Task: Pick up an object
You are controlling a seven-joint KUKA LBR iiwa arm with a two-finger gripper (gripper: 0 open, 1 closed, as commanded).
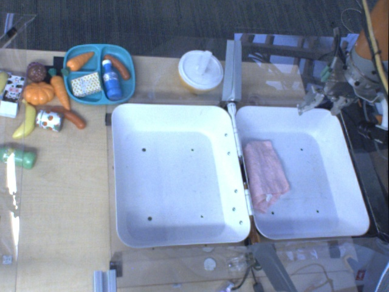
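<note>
Pink folded cloth (265,174) lies in the right bin (340,224); I see the gripper (321,102) over its far-right corner, fingers spread, pinching nothing.

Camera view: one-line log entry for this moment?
gripper: above right bin's top right corner | pink cloth: lying in right bin, untouched | pick: not started

Left of your bins: blue divided plate (124,56) with toy food, white lidded cup (200,70), banana (25,121), small pumpkin (38,93).

No text seems legible at this resolution.
</note>
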